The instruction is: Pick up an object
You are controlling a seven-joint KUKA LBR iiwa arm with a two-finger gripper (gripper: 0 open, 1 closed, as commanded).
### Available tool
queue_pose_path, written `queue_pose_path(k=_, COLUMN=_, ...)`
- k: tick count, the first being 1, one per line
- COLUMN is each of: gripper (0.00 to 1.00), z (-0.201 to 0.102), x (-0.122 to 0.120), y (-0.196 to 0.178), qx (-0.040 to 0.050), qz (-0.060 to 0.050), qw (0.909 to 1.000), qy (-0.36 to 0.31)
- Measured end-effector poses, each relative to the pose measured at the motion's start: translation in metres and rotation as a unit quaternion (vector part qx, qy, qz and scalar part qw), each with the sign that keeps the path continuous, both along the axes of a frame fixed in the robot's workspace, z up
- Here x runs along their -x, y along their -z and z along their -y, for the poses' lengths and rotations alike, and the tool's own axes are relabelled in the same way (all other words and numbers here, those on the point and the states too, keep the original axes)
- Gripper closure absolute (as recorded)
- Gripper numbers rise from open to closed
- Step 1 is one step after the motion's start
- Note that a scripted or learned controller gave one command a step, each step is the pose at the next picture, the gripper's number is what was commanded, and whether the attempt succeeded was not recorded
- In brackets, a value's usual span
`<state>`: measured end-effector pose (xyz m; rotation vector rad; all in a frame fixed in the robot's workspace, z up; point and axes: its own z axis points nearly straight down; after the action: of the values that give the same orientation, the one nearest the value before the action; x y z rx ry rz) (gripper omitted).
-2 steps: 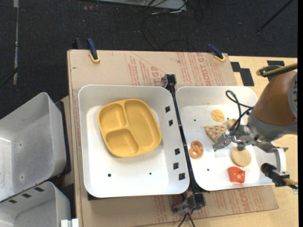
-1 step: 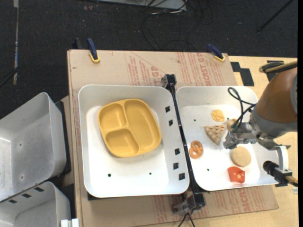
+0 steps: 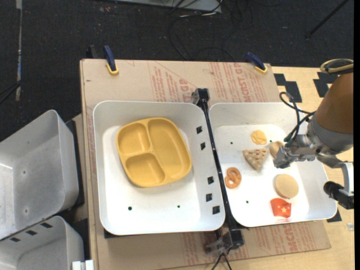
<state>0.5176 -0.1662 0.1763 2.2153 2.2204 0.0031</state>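
The right bin (image 3: 315, 207) holds several small food-like items. A yellow-orange round piece (image 3: 259, 136) lies at the back, with a tan wedge (image 3: 256, 158) just in front of it. An orange ring-shaped piece (image 3: 233, 177) sits toward the bin's left side. Toward the front lie a pale round bun (image 3: 286, 185) and a red piece (image 3: 281, 207). My gripper (image 3: 279, 156) hangs low over the bin's middle, just right of the tan wedge and above the bun. A small tan bit (image 3: 274, 148) shows at its tip; what it is I cannot make out.
In the left bin (image 3: 107, 207) lies a yellow three-compartment plate (image 3: 153, 151). A black divider strip (image 3: 212, 162) runs between the bins. Grey tubs (image 3: 34, 167) stand off the bench at the left. The arm's orange band (image 3: 340, 103) fills the right edge.
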Motion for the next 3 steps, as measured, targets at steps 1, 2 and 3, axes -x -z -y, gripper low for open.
queue_pose_path(k=1, gripper=1.0, z=0.0, x=-0.002, y=-0.053, qx=0.0002, qz=0.001, qw=1.0, qy=0.0)
queue_pose_path(k=2, gripper=1.0, z=-0.049, x=-0.015, y=-0.062, qx=-0.0014, qz=-0.001, qw=1.0, qy=-0.003)
queue_pose_path(k=3, gripper=1.0, z=-0.092, x=-0.037, y=-0.064, qx=-0.0013, qz=-0.001, qw=1.0, qy=-0.003)
